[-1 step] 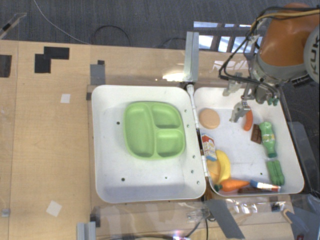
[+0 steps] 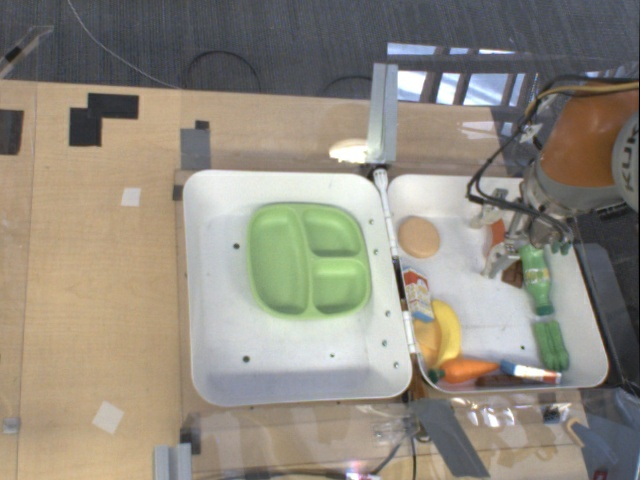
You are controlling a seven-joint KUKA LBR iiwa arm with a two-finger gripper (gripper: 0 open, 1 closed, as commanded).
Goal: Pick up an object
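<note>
Green bottle [image 2: 537, 279] beside pincer [image 2: 512, 258], lying lengthwise in right bin [image 2: 470, 208].

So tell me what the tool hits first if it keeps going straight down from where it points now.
Probably the green bottle lying in the right bin, just under the tool. Depth is hard to judge from this slant, so it could meet the bin floor beside it instead.

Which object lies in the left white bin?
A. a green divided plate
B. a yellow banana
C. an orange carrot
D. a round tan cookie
A: the green divided plate lies alone in the left bin, while the banana, cookie and carrot lie in the right bin.
</note>
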